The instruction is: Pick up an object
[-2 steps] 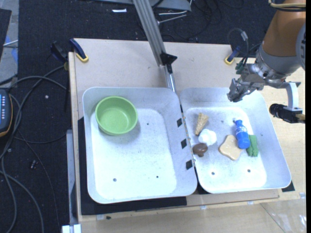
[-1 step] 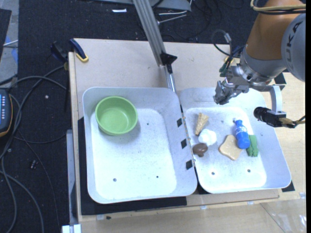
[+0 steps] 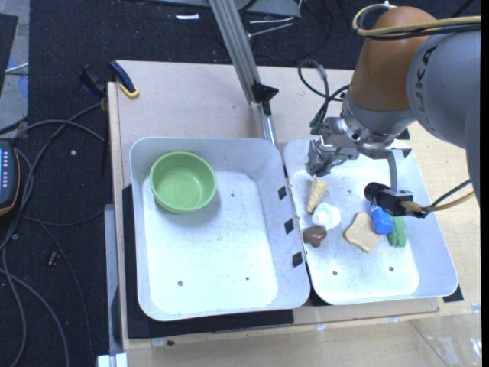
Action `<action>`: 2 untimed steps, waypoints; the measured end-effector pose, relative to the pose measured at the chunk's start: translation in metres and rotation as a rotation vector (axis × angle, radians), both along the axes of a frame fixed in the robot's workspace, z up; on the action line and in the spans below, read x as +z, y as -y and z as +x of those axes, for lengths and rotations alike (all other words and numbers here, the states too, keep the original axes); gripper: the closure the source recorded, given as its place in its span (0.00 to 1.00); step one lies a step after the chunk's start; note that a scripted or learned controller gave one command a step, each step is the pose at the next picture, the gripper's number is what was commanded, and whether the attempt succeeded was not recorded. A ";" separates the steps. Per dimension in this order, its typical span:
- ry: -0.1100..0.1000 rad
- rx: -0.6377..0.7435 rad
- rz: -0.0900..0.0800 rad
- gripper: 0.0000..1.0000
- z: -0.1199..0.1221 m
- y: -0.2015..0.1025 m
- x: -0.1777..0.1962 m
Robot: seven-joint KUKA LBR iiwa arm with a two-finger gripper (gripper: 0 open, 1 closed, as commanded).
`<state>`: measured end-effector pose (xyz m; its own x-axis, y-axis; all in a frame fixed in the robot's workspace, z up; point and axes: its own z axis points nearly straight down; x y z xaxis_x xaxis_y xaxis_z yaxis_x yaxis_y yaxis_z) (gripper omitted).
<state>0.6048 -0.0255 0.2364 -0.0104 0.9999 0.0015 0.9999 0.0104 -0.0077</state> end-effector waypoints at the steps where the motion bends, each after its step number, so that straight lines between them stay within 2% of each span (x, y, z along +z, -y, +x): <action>1: 0.000 0.000 -0.001 1.00 -0.016 -0.051 -0.014; 2: 0.000 -0.001 -0.002 1.00 -0.040 -0.092 -0.017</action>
